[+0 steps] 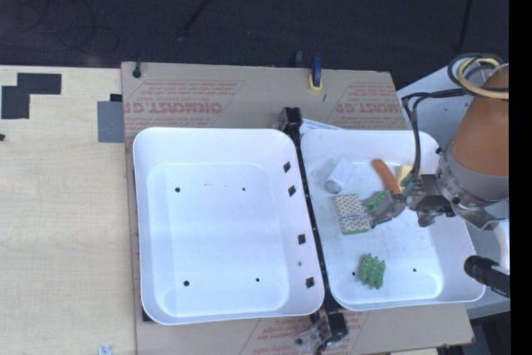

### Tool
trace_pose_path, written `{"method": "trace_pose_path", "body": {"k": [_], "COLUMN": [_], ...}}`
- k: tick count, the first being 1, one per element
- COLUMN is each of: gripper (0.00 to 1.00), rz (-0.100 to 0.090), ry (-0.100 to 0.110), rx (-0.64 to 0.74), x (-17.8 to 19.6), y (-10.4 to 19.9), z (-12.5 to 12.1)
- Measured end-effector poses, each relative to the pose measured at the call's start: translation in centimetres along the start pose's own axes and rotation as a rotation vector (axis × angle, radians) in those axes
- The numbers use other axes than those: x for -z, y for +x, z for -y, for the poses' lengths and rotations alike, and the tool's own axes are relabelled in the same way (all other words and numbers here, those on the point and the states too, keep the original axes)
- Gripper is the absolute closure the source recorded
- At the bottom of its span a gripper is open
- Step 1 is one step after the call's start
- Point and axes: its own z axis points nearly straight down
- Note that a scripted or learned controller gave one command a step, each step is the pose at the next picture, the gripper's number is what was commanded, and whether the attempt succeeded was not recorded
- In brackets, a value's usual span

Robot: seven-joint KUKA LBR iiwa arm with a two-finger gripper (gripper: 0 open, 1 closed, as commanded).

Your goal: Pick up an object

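End effector (384, 208) is sitting low in the right bin (449, 278), tips at the patterned block (352, 213); I'm not able to tell its finger state. I'm seeing the left bin (158, 179) beside it on the desk (58, 212). Going down in size: green lumpy toy (371, 270) near the front, orange stick (385, 173), small grey cylinder (336, 180).

The arm (486, 137) comes in from the right, its orange band high at the frame's edge and the grey wrist below it angled leftward and down. The gripper (384, 210) is low, pointing left. Its dark tip is too small and blurred to read.
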Motion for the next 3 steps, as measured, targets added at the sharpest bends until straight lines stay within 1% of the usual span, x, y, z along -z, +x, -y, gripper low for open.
{"method": "trace_pose_path", "body": {"k": [1, 2, 3], "gripper": [0.00, 1.00, 1.00], "rz": [0.010, 0.002, -0.003], "ry": [-0.021, -0.002, 0.008], "rx": [-0.005, -0.004, 0.004], "x": [16.2, 16.2, 6.9], "y": [-7.2, -7.0, -0.7], "z": [0.7, 0.8, 0.8]}}
